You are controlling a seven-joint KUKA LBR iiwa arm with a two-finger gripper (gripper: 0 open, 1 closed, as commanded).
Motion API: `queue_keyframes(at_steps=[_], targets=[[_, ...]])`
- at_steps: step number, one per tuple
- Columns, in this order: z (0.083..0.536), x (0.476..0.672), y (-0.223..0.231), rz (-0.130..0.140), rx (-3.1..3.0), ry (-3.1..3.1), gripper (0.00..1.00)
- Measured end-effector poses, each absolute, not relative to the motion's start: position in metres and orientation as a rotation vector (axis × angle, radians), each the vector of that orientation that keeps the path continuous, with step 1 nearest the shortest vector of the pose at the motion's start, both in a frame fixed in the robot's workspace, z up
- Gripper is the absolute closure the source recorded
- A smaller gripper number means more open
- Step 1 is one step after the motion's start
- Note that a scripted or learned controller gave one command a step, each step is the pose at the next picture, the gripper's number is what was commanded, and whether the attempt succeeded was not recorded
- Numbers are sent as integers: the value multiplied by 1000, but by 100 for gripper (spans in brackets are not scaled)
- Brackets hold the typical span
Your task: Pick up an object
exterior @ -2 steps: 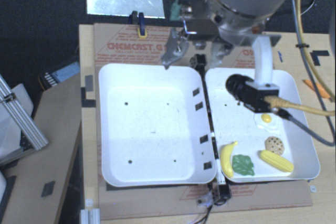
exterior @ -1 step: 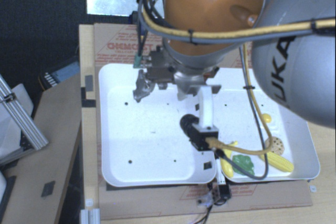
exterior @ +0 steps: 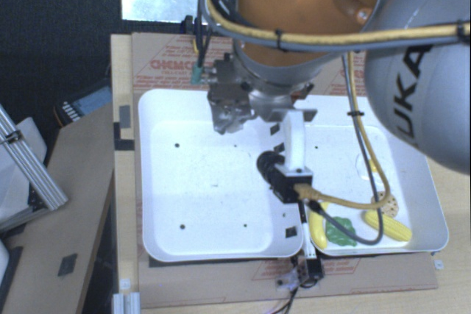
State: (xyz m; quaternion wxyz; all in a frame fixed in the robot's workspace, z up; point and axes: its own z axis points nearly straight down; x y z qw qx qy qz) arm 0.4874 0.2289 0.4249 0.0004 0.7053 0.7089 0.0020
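Observation:
My gripper hangs below the big orange and grey wrist, over the far right part of the left white bin. Nothing can be made out in it. In the right bin, near its front edge, lie a yellow banana-shaped piece, a green object beside it, and a yellow corn-like piece further right. The arm hides much of the right bin's far side.
A white bracket with a black cable mount and a yellow hose hang over the wall between the bins. The bins rest on a cardboard sheet. An aluminium rail stands at the left.

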Motion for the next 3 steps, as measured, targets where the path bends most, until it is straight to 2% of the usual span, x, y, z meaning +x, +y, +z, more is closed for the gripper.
queue_keyframes(at_steps=[1,2,3], targets=[[345,561,233,-6,2223,2220,100],[221,514,234,-22,2226,2226,100],[82,486,232,3,2221,2222,100]])
